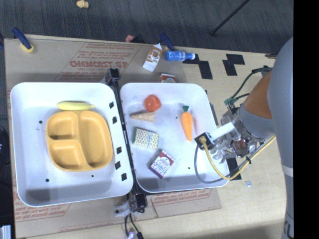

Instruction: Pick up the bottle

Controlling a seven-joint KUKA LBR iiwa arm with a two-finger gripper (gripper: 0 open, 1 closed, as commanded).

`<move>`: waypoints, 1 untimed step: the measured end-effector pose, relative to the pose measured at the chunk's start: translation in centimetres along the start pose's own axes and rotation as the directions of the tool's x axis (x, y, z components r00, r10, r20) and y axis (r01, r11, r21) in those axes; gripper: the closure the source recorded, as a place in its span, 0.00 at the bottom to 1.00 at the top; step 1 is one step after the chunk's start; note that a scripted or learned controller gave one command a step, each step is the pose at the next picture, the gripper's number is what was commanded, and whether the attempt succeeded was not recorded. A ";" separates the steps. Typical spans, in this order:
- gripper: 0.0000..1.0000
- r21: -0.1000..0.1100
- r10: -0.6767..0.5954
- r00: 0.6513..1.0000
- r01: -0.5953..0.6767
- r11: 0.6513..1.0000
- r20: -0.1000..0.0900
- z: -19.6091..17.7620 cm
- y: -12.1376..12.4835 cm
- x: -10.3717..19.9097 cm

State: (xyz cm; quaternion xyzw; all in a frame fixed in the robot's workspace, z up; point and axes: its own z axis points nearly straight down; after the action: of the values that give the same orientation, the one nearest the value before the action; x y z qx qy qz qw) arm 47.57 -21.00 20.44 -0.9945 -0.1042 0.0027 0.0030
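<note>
While the bottle (179,56) is lying on the counter (219,66) behind the right bin (212,108), your end effector (222,151) is hovering at that bin's right rim — whether it is wide or narrow, you cannot tell.

Arm (279,98) cut off by the right edge, upper part out of frame. Gripper (224,151) tangled in cables, fingers too small and cluttered to tell. Bottle (179,56) partly hidden behind a blue clamp (166,40) on its left end. Print on the small cartons (160,163) too blurred to read.
</note>
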 end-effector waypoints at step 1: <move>1.00 -0.004 -0.202 0.979 0.202 0.979 -0.002 -7.2 0.1 0.0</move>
State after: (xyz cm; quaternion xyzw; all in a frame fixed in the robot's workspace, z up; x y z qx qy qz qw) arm 47.64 -21.10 27.68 -0.9788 -0.2048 0.0012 0.0017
